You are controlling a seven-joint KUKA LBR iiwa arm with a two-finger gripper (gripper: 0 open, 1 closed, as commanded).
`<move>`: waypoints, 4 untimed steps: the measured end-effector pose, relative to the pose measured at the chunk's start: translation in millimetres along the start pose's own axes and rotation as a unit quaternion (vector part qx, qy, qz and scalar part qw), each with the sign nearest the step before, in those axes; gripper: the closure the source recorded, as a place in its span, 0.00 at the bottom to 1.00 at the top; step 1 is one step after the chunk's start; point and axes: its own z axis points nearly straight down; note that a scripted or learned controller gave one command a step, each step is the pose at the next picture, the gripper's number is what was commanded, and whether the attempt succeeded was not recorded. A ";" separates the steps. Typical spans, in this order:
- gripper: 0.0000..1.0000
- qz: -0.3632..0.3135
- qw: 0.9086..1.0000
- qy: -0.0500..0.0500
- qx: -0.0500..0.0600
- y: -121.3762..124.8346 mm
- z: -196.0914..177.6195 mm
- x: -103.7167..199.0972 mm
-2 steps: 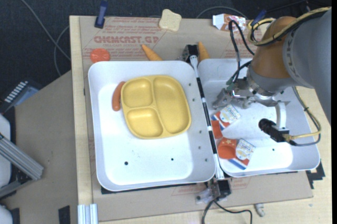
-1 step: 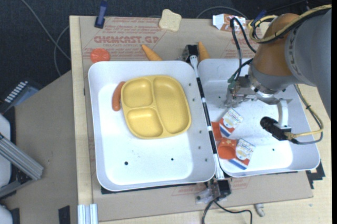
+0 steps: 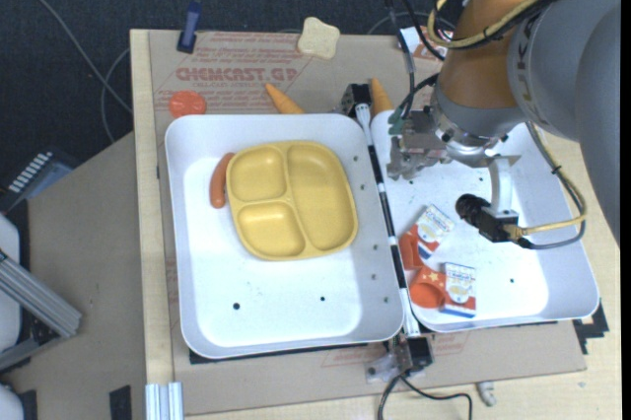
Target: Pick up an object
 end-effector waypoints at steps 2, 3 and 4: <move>0.00 0.002 1.000 -0.002 0.001 45.3 -37.8 -99.9; 0.00 0.001 1.000 0.000 0.003 52.9 1.6 -36.7; 0.00 0.001 1.000 0.000 0.003 -41.5 1.4 -0.7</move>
